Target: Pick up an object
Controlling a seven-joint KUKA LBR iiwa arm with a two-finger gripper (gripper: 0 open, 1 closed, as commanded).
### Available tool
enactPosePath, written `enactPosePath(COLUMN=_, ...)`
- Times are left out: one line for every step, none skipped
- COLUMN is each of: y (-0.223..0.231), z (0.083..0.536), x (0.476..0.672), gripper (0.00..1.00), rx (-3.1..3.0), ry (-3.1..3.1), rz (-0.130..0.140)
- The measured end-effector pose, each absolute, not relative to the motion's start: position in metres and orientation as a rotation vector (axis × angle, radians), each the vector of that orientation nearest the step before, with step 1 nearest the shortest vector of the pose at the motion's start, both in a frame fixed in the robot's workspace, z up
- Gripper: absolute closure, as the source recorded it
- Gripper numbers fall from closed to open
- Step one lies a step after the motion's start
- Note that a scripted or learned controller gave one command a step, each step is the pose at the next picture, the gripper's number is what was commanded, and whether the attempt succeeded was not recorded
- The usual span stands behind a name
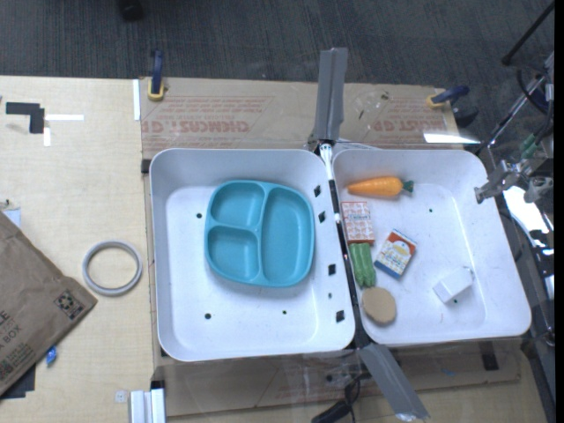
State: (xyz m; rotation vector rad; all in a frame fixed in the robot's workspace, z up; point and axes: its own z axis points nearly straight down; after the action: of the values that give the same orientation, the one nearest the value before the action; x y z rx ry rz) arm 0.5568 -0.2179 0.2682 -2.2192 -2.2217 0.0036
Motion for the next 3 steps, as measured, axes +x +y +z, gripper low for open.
enactPosePath(y=-0.178, z=0.160, x=0.614, gripper=0.00, rx=-2.065, ry=-2.367, rz=0.002)
enactPosePath(y=-0.170, z=0.093, x=0.659, gripper=0.00, rx=-1.989, ry=-2.436, rz=0.001)
enactPosePath(y=-0.212, z=0.230, x=0.656, gripper=0.00, rx=-1.614, ry=-2.701, rz=0.001)
